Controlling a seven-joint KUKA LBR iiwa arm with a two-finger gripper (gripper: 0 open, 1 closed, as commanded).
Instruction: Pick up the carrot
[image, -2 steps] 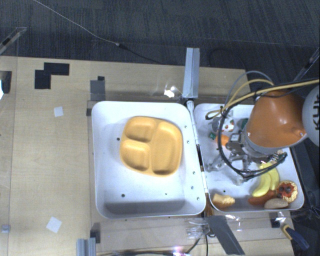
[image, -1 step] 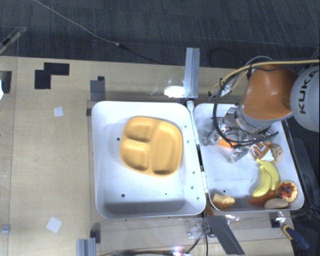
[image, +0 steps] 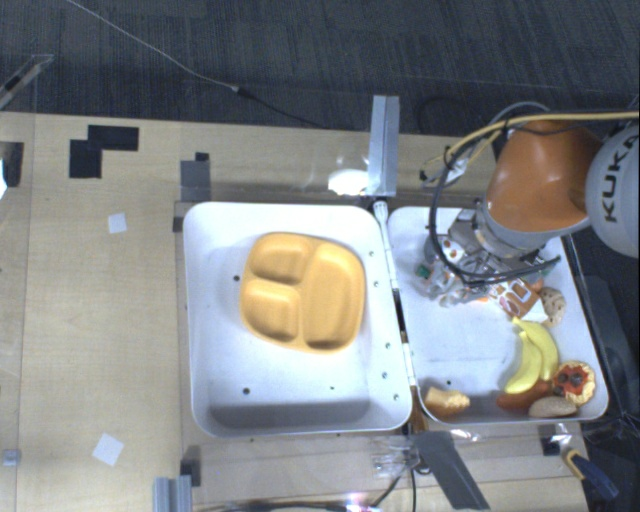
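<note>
The claw (image: 452, 285) hangs low in the right bin (image: 470, 345), its grip state impossible to tell.

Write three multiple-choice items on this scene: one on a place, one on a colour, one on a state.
1. Where does the banana lie?
A. in the left bin
B. in the right bin
C. on the bench outside the bins

2. What colour is the tray in the left bin?
A. yellow
B. blue
C. black

3. How does the tray lie?
A. tipped on its edge
B. flat, compartments facing up
C. leaning on the arm

Key:
1 B: the banana lies near the right wall of the right bin, by other food pieces.
2 A: the tray is yellow against the white bin floor.
3 B: its three compartments face the camera, while the arm hangs over the right bin.
</note>
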